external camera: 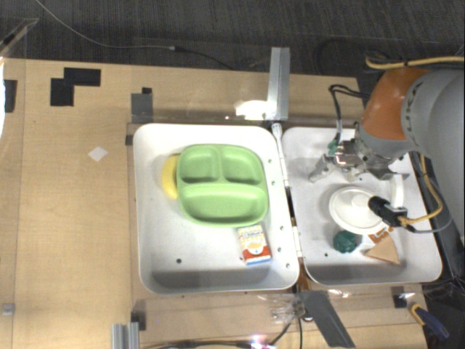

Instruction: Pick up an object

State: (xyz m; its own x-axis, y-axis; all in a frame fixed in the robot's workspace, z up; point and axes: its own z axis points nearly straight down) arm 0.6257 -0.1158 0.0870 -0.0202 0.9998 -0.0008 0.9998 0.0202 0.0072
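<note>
My gripper (pixel 328 166) hangs low over the back left part of the right bin (pixel 305 195), reaching in from the right. Just in front of it lies a white round dish (pixel 352 206). A dark green lump (pixel 346 241) and a brown triangular piece (pixel 386 251) rest near that bin's front, and a narrow white piece (pixel 397 190) lies by the right wall. In the left bin (pixel 149 224) a green divided tray (pixel 220 182) covers most of a yellow thing (pixel 168 176), and a small printed carton (pixel 254 244) lies in front of it.
A metal post (pixel 279 82) stands behind the wall between the two bins. Black marks (pixel 73 84) are on the wooden bench at the back left. A yellow cable (pixel 429 195) loops beside the wrist over the right bin.
</note>
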